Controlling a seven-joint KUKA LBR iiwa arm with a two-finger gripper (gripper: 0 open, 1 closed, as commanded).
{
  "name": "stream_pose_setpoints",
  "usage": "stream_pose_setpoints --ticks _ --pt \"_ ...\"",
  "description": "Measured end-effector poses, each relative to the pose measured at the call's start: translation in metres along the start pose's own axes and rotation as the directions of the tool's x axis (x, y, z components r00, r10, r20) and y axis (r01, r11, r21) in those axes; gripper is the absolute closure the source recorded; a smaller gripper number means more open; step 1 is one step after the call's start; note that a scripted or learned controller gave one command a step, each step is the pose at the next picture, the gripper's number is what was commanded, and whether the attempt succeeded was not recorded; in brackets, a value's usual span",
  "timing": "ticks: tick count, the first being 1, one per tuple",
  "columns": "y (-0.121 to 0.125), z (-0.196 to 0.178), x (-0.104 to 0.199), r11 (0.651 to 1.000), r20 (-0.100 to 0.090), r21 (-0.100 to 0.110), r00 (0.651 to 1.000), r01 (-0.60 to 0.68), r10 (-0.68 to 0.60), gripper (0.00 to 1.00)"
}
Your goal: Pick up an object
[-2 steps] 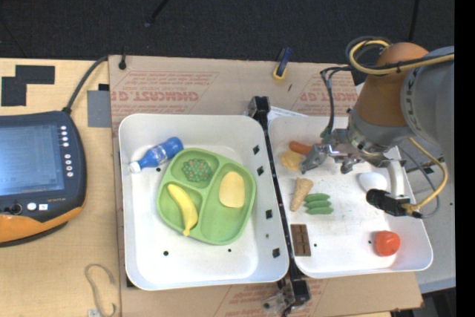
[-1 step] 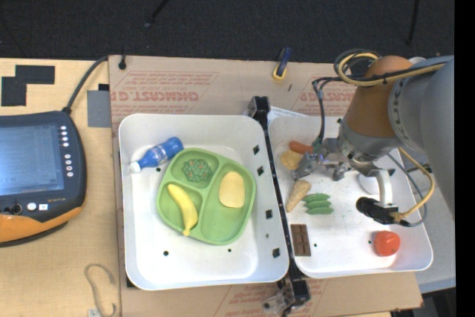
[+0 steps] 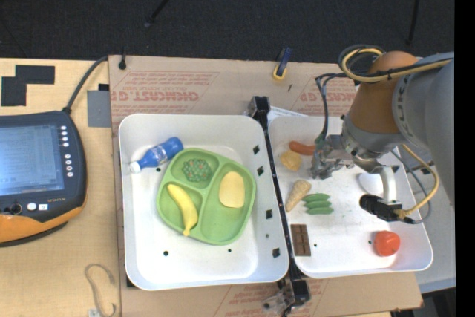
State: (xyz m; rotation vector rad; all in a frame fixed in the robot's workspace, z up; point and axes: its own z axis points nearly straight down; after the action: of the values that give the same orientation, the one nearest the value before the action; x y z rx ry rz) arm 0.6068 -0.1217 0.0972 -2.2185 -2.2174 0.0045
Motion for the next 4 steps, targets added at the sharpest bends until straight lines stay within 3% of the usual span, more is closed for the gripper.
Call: stream_pose_setpoints --ticks 3,4 --pt "-0.016 -0.132 -0.009 1.000 0.002 -0.007 1.000 -0.004 0.004 1.00" --pt "0.007 -0.121 0.041 1.000 0.000 -0.004 1.000 0.005 -0.005 1.00"
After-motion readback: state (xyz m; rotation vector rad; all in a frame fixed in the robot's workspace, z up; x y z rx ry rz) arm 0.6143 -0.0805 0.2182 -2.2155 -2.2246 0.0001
